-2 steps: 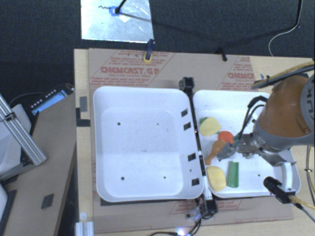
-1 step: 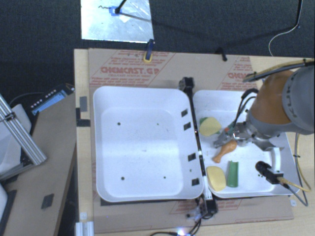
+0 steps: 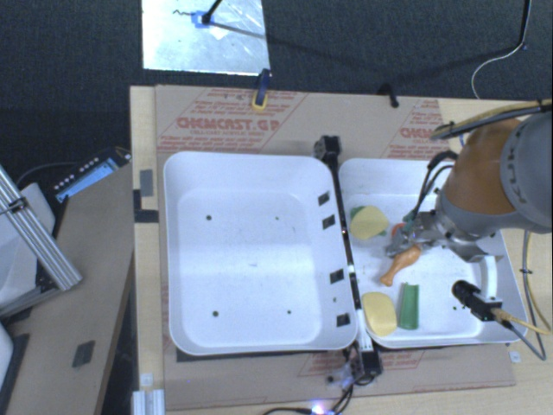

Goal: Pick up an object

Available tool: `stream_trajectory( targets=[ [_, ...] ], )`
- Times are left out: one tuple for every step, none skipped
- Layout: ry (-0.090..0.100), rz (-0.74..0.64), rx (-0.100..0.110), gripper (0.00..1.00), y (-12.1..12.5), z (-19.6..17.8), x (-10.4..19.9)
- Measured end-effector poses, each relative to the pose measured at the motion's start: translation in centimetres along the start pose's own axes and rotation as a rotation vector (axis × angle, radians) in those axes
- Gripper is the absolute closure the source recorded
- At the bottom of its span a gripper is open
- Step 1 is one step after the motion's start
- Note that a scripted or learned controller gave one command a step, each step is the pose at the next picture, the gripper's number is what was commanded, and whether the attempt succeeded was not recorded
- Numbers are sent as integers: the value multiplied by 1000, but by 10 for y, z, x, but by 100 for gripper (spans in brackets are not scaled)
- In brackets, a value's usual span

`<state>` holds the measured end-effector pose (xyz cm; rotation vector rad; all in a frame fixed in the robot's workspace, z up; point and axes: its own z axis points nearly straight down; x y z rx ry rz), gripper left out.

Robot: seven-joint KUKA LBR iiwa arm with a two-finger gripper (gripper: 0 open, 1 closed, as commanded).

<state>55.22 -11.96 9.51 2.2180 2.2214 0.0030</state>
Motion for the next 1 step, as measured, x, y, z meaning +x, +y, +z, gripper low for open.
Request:
stream_trajectory(
  targets=[
    [2,-11,-12,100,60,-96,66]
  ],
)
